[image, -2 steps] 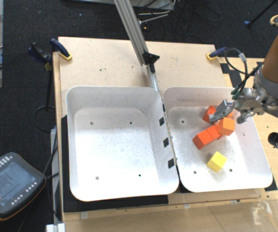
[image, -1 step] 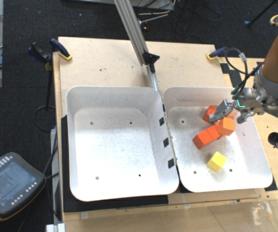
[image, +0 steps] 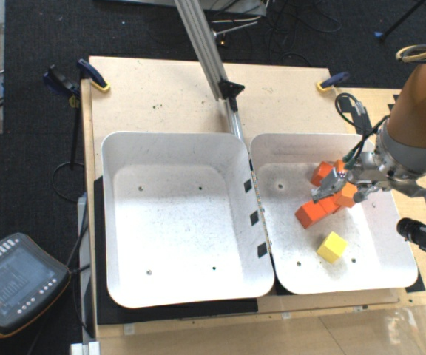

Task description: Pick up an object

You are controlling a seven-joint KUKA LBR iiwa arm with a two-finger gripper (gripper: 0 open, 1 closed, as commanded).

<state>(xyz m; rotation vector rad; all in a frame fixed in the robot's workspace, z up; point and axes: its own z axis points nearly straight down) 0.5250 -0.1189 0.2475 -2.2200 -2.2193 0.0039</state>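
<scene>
The orange blocks (image: 322, 202) are lying in the right bin (image: 390, 276), bunched toward its middle; the nearest one is an oblong piece whose long axis is running on a slant, from lower left up toward my wrist at the upper right, and another orange piece is sitting just above it, partly hidden by me. A yellow cube (image: 332, 247) is resting just below them, apart from the cluster and turned so one corner is pointing down the frame. My gripper (image: 333, 186) is hanging right over the orange pile, reaching in from the right, and I cannot tell from here whether it is clamping anything. The left bin (image: 124, 154) is sitting beside the right one, their walls touching along the middle. Both are resting on a pale wooden bench (image: 168, 95) with clamps at its far corners, dark carpet around it, and a teach pendant (image: 13, 281) lying at the lower left.
</scene>
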